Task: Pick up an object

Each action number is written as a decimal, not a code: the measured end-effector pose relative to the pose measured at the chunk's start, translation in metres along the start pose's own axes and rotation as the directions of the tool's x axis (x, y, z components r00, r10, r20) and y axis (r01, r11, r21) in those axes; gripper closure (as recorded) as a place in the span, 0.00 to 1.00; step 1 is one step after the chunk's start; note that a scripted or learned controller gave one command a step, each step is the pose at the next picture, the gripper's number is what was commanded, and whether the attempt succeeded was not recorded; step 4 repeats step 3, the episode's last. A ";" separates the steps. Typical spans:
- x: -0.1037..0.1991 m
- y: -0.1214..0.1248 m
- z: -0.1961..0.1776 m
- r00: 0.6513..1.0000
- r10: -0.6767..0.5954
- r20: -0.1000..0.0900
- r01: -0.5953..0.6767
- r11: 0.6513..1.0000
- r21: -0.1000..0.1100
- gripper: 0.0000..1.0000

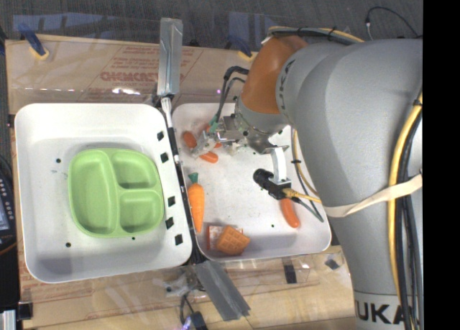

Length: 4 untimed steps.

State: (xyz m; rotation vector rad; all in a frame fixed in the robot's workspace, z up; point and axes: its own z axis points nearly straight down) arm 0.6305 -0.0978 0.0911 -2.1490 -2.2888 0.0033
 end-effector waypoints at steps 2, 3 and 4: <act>0.044 0.030 -0.104 0.998 -0.059 0.000 0.059 0.998 -0.006 1.00; 0.036 -0.008 -0.100 0.985 0.171 -0.001 -0.171 0.985 0.004 1.00; 0.036 -0.008 -0.100 0.985 0.171 -0.001 -0.171 0.985 0.004 1.00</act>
